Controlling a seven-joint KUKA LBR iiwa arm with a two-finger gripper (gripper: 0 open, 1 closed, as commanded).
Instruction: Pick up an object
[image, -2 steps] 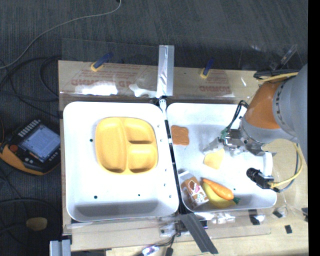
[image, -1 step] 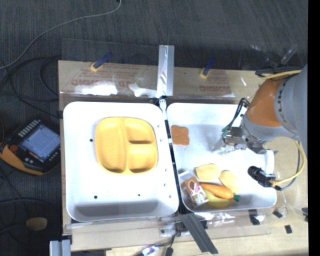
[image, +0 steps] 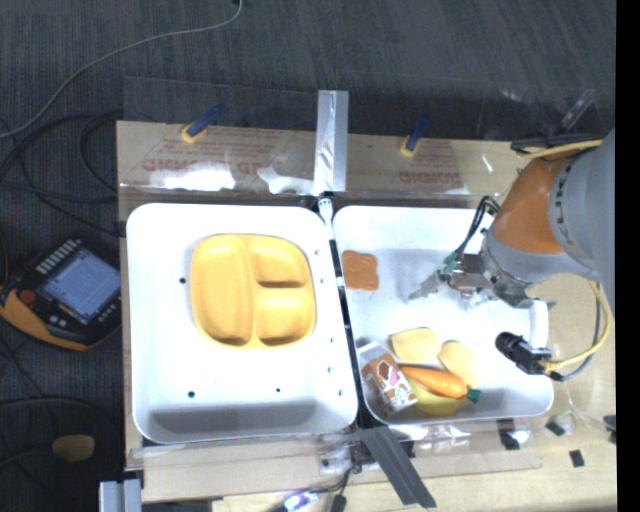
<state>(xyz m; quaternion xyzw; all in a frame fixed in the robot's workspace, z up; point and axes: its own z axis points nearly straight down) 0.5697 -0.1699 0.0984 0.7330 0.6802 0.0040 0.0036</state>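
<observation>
I see two shallow white bins side by side on the table, both smooth plastic with rounded corners. The left bin holds a yellow tray, glossy and moulded, rounded square in outline, divided into one long compartment and two smaller ones. It lies flat near the bin's middle.

The right bin holds the loose things. A toast, brown, flat and square with soft corners, lies by the bin's left wall, well apart from the rest. In the near part of the bin sits a tight cluster: two pale buns, smooth and rounded, touching each other; a carrot, orange and tapered with a green end, lying across a banana, of which a yellow curved edge shows; and a packet, shiny, crinkled, brown and red, just left of the carrot.

The arm comes in from the right, grey shell with an orange band. Its jaws hang over bare bin floor between toast and buns, thin metal fingers spread apart, nothing between them.

A handset with a dark screen lies on the carpet at left.
</observation>
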